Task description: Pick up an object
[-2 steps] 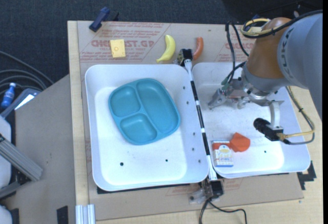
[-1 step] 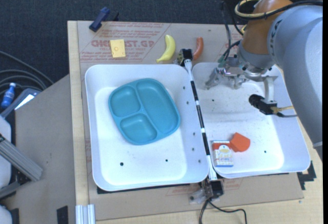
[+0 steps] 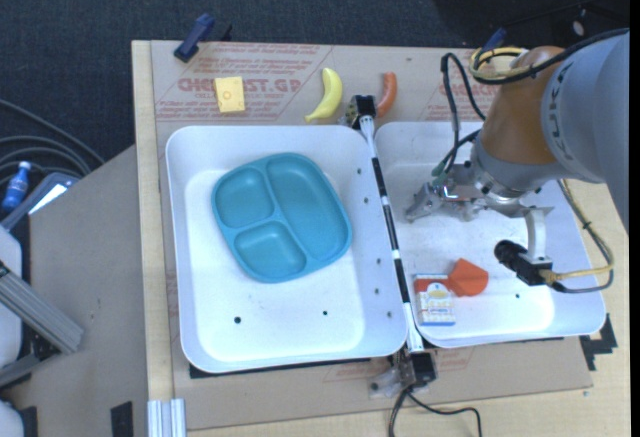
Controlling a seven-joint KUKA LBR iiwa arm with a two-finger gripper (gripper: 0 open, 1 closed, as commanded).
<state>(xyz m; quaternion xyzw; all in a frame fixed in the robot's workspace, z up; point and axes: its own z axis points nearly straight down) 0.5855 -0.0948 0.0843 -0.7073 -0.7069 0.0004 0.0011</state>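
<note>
Small orange plastic block (image 3: 467,277) sits in the right white bin (image 3: 570,320) touching a little white printed box (image 3: 435,302); gripper (image 3: 445,197) hangs above them, fingers spread with nothing between; blue divided plate (image 3: 281,216) in left bin (image 3: 200,325)

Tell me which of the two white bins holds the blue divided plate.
The left bin holds the blue divided plate; the right bin has the small orange piece and the gripper.
</note>
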